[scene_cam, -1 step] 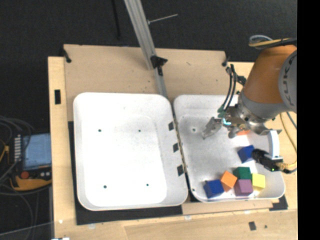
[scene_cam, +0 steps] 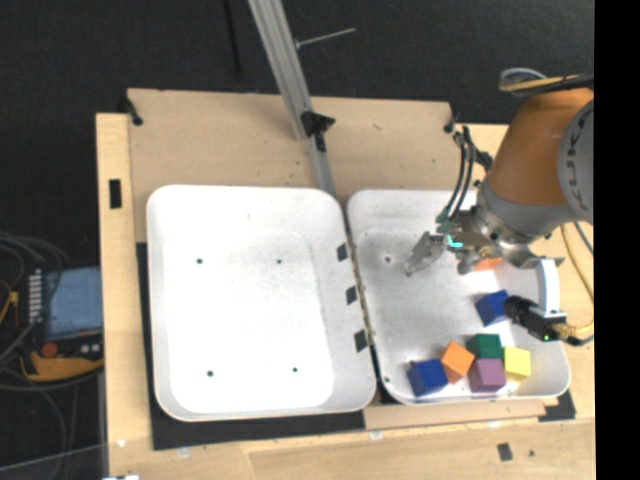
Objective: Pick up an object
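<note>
Pincer (scene_cam: 425, 255) hangs over the right bin (scene_cam: 400, 218), fingers spread with nothing between them, while the blocks, blue block (scene_cam: 427, 377) and orange block (scene_cam: 458, 359) included, cluster well apart at the near edge.

Arm (scene_cam: 545, 163) hides most of an orange block (scene_cam: 487, 263).

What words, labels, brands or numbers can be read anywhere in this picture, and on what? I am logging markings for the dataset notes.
None can be read.
The blocks in the right bin have plain coloured faces with no print.
The left bin bears only a few dark dots, not characters.
The arm shows no legible brand.
The device left of the bench is too small and blurred to read.
</note>
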